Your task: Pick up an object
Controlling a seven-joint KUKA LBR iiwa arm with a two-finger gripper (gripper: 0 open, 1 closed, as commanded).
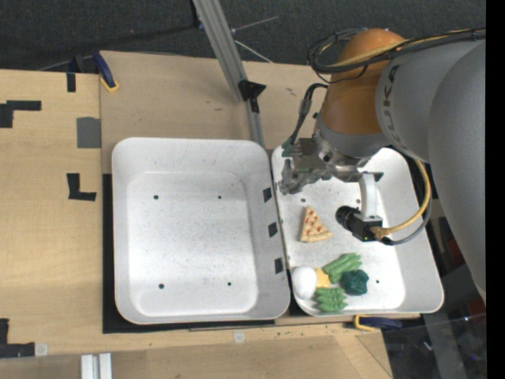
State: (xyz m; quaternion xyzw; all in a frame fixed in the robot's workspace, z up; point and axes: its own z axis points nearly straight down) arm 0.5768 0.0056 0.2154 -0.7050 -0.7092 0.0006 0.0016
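Observation:
My gripper [290, 178] hangs over the upper left part of the right bin [417, 279], close to the wall between the bins. Its dark fingers point down and left. A pizza-slice toy [313, 226] lies on the bin floor just below and right of the fingers, apart from them. At the bin's front left corner sit a white egg-shaped piece [304, 279], a small yellow piece [322, 277], a light green leafy toy [340, 265], a dark green toy [355, 282] and another green toy [331, 298]. Nothing shows between the fingers.
The left bin [189, 227] lies beside the right one, sharing a raised middle wall. A slanted metal pole [225, 50] runs from the top down to the bins' upper junction. A black cable loops off the wrist over the right bin.

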